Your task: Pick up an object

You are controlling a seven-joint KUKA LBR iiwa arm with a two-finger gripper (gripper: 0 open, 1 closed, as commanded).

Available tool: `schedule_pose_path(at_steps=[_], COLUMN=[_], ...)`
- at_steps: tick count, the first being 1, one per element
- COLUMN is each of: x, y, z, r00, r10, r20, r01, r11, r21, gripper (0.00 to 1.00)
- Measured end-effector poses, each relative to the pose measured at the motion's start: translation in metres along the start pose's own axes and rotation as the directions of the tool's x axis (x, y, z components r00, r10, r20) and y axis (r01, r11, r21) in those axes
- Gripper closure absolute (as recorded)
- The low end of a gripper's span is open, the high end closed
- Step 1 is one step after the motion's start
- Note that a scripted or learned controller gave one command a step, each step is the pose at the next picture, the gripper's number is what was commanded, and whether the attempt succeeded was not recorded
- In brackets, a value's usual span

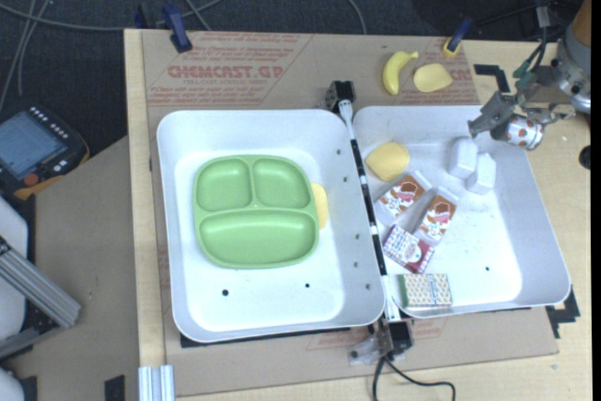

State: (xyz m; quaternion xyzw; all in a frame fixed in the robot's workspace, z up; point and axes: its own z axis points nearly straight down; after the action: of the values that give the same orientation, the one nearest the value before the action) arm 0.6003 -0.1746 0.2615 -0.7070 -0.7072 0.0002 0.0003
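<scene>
From the overhead camera, the gripper (495,119) hovers at the right bin's (540,230) far rim, and I cannot tell how its digits stand. Nearest it, inside that bin, lies a small white object (464,155), probably light, hard and rather slippery; best pinched across its narrow sides. It sits just inward of the gripper, apparently untouched.

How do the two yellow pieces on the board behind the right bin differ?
The banana is a narrow, curved crescent; the yellow lump beside it is a broader, rounded blob. The banana lies further left, standing more on end in the view; the lump lies flatter, nearer the blue clamp. Both are yellow and rest on the brown board, outside the right bin.
</scene>
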Motion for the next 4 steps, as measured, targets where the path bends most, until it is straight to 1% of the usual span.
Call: schedule_pose_path(at_steps=[1, 2, 3, 4], x=[0.046, 0.054, 0.060, 0.059], y=[0.001, -0.029, -0.031, -0.029], z=[0.120, 0.157, 0.163, 0.151], r00=[1.000, 1.000, 1.000, 1.000], r10=[-0.001, 0.001, 0.003, 0.004], r20=[0.000, 0.000, 0.008, 0.010], r01=[0.001, -0.001, -0.002, -0.004], r11=[1.000, 1.000, 0.999, 0.999], r21=[0.000, -0.016, -0.032, -0.039], gripper=[0.00, 0.00, 0.00, 1.00])
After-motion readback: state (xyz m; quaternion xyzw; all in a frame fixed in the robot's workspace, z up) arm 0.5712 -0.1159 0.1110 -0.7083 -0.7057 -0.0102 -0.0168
